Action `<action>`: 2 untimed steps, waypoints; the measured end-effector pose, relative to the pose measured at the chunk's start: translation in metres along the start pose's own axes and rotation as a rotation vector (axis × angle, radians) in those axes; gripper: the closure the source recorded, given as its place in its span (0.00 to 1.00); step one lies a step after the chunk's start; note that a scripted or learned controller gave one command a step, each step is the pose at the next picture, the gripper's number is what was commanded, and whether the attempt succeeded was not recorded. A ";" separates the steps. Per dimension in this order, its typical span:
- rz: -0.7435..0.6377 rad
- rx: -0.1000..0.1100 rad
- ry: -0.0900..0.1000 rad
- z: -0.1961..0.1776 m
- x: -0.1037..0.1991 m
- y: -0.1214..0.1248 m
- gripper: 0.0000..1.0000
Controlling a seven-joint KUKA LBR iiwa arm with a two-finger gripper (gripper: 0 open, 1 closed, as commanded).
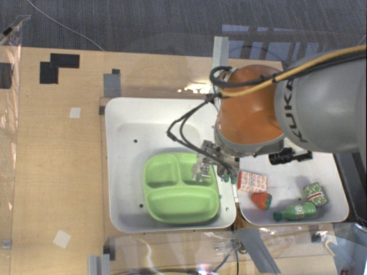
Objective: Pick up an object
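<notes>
Here my gripper [202,171] hangs over the green divided tray [180,191] in the left bin [123,153], fingers' spacing impossible to tell.

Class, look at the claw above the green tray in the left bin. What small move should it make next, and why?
Probably a short descent. The claw hangs over the tray's upper right compartment, close to the right rim, with nothing seen gripped. Lowering onto the rim would likely give it something to close on; the strawberry and bottle lie in the other bin.
</notes>
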State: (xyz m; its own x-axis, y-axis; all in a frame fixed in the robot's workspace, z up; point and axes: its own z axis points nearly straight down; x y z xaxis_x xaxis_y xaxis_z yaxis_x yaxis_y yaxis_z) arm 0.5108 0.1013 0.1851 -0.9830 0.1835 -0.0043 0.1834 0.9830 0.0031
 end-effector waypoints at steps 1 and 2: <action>-0.477 -0.002 -0.007 -0.063 0.030 0.041 1.00; -1.212 -0.001 0.000 -0.015 -0.008 0.006 1.00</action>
State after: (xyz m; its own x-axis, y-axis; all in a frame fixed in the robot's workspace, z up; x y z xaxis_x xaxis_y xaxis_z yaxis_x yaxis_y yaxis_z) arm 0.5195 0.1056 0.2000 -0.5173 -0.8558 -0.0051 -0.8558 0.5173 -0.0027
